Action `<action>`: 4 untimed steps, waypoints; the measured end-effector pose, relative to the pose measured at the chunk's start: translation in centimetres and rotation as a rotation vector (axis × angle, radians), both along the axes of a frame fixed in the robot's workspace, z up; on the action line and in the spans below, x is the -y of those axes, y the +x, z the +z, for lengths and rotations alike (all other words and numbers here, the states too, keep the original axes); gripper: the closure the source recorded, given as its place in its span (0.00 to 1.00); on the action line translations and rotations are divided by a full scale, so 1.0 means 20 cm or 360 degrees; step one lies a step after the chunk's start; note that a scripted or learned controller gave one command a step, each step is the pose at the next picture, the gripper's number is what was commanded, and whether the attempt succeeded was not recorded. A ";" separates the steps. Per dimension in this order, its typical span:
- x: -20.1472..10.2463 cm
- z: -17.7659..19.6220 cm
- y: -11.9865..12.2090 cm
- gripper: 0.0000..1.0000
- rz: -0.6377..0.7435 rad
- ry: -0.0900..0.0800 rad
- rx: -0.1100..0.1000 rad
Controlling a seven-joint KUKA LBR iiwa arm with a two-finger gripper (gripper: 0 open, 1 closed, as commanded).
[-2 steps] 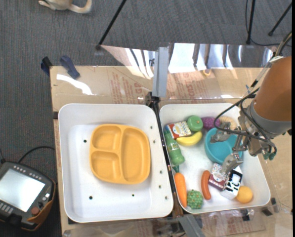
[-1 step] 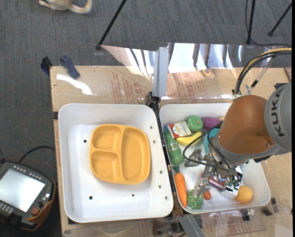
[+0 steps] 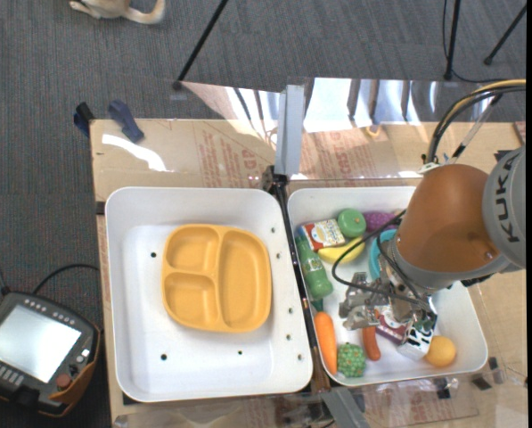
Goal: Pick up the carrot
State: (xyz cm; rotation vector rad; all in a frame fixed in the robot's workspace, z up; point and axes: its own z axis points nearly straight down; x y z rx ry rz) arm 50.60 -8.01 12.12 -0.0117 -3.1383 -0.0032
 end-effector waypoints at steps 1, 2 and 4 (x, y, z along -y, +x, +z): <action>-0.29 0.33 -0.15 1.00 0.0127 -0.0001 0.0009; -0.66 0.33 -0.04 1.00 0.0511 0.0000 0.0004; -0.30 0.33 0.38 1.00 0.0843 0.0001 0.0007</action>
